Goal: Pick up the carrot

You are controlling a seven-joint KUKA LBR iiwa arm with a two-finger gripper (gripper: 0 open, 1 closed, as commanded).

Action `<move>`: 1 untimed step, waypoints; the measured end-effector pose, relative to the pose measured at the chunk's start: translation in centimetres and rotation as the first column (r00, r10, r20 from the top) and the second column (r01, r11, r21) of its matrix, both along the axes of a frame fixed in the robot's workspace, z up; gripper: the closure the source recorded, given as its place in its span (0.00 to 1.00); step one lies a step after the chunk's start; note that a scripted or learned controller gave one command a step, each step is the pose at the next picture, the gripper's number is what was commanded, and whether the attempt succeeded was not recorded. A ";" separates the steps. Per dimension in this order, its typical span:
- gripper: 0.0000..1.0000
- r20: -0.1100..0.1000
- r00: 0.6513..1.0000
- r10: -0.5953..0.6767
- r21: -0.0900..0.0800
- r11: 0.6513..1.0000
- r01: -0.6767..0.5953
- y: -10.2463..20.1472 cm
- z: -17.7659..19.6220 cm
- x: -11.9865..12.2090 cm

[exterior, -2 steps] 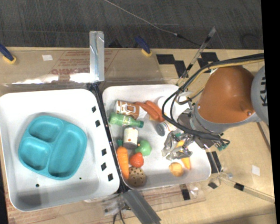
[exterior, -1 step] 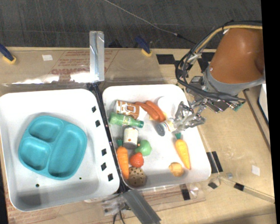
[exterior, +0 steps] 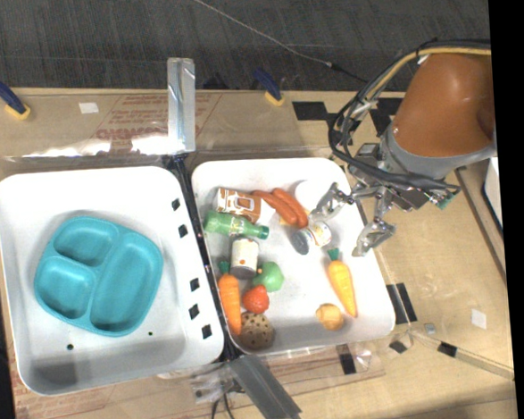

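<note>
Bench: we log two shallow white bins side by side, the left bin and the right bin.
Left bin: it holds a teal divided plate.
Right bin: we count a mixed lot of toy foods, crowded toward its left wall.
Carrot: the carrot lies alone on bare bin floor toward the right side, green stub pointing far, thick end far and tip near, almost in line with the bin's right wall.
Second carrot-like piece: we note another orange carrot by the left wall, touching a tomato and hemmed in by neighbours.
Nearby items: a small yellow-brown potato sits just near of the right carrot's tip; a small can lies just far of its stub.
Tool: the tool hovers over the bin's far right corner with fingers spread and nothing between them.
Handling, our judgement: likely light, rigid plastic, smooth and tapered, so it may slip toward the tip.
Grip point, our judgement: across the thick upper half, fingers closing left to right, clear of the potato.
</note>
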State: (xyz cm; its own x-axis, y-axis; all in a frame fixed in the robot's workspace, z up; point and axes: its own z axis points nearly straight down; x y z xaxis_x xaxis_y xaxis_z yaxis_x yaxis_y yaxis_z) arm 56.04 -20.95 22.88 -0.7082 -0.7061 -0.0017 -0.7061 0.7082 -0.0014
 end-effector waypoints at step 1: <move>0.00 0.001 0.981 0.195 0.000 0.981 -0.195 0.1 -13.7 -3.6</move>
State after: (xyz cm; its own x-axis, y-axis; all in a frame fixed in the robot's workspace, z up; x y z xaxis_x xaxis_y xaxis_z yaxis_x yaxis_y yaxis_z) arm 52.46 -20.83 9.19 -0.5571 -0.8305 -0.0024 -0.8305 0.5571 -0.0019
